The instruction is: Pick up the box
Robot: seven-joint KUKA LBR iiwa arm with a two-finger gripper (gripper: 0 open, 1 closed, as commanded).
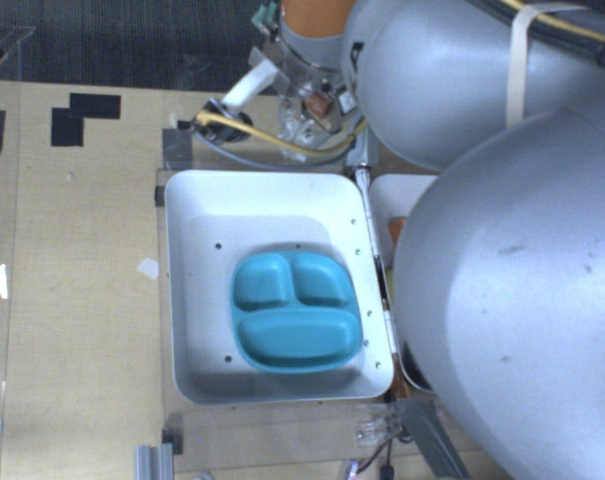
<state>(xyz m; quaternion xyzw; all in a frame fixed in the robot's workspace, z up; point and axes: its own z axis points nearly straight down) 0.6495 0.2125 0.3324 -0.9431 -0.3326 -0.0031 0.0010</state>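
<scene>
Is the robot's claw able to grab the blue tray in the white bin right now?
Probably yes. The blue tray lies uncovered in the left bin, with nothing on top of it. The claw sits beyond the bin's far edge, so it would need to move over and down.

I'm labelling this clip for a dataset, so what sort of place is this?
Most likely a robotics lab bench set up for grasping trials. A large grey arm reaches over shallow white bins, one holding a blue divided tray. The wooden bench carries black tape marks.
</scene>
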